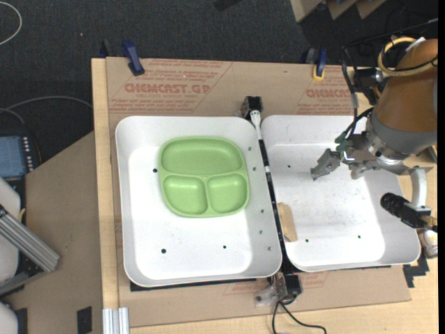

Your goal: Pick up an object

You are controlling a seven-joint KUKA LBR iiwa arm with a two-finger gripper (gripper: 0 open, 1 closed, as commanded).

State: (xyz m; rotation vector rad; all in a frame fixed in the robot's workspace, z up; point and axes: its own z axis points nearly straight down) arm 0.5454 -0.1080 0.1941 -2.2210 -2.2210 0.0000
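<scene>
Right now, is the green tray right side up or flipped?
Right side up: the green tray lies flat in the left bin, its three compartments facing up.

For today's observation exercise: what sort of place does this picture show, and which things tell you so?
Probably a robotics lab test bench: a robot arm reaches over two white bins, one holding a green divided plate, on a clamped board with loose cables.

Two white bins (139,207) sit side by side on a brown board (208,82), blue clamp (132,56) at its edge.
</scene>
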